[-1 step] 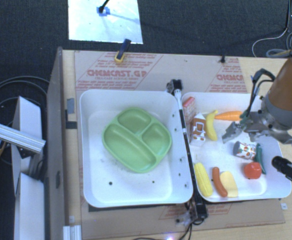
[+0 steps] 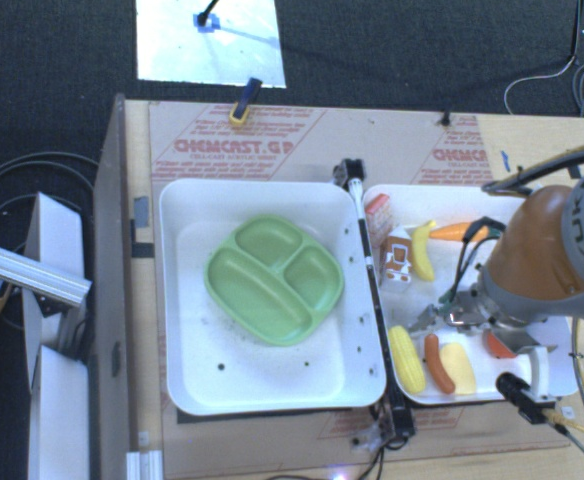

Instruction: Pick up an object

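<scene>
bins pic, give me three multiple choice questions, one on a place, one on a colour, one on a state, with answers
1. Where does the divided plate lie?
A. in the left bin
B. in the right bin
C. on the floor

2. What colour is the divided plate?
A. red
B. green
C. blue

3. How does the banana lie in relation to the arm?
A. clamped under the wrist
B. apart from it, free in the right bin
C. hanging from its orange band

Answers:
1 A, the plate sits alone inside the left bin.
2 B, it is pale green all over.
3 B, the banana rests beside the carton, with bare bin floor between it and the arm.
</scene>
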